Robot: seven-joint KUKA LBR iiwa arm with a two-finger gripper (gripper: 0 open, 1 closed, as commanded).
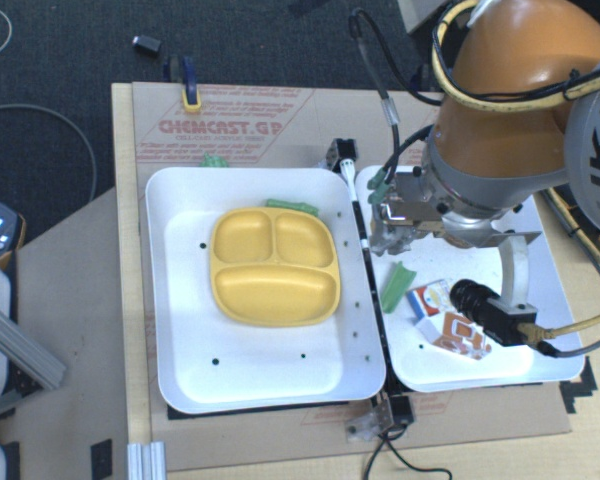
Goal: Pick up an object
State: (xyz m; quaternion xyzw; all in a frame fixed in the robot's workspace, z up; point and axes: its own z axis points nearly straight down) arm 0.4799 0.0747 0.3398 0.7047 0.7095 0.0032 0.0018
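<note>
My gripper [388,236] hangs low over the left side of the right bin [550,268], close to the wall between the two bins. Just below it lies a green object [395,286], slanted on the bin floor. Beside that sits a small blue, white and red packet [428,302], and further right an orange-and-white patterned item [460,337]. The arm's orange band and grey wrist hide the back part of this bin. Nothing can be seen held in the gripper.
The left bin [180,298] holds a yellow divided plate [274,266], with a green item [292,207] behind it by the back wall. A small green scrap [214,160] lies on the cardboard behind the bins.
</note>
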